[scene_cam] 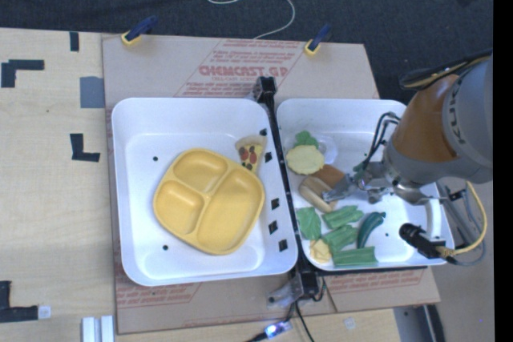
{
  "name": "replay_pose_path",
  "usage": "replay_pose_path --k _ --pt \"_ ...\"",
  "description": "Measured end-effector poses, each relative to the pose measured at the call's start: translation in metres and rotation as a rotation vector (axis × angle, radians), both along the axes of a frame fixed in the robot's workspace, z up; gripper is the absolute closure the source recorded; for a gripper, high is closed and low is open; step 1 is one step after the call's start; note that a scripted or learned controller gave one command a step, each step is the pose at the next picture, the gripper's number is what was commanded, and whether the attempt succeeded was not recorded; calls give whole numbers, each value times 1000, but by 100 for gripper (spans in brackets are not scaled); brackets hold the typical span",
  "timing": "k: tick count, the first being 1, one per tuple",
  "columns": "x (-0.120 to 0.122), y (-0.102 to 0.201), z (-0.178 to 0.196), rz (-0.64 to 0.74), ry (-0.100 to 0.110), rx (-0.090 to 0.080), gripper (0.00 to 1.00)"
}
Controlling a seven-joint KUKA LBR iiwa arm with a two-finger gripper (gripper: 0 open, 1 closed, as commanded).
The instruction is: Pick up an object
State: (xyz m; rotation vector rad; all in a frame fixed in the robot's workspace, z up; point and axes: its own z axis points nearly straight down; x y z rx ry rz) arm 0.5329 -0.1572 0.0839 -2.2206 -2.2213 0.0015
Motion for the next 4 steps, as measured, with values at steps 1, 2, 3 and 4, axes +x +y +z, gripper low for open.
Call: replay_pose_path --k 1,2,3,4 --pt "1 0 3 0 -3 0 0" --pt "3 2 14 1 -5 4 100" --pt "3 -2 75 1 -2 -1 100" --pt "1 3 118 1 -2 0 100"
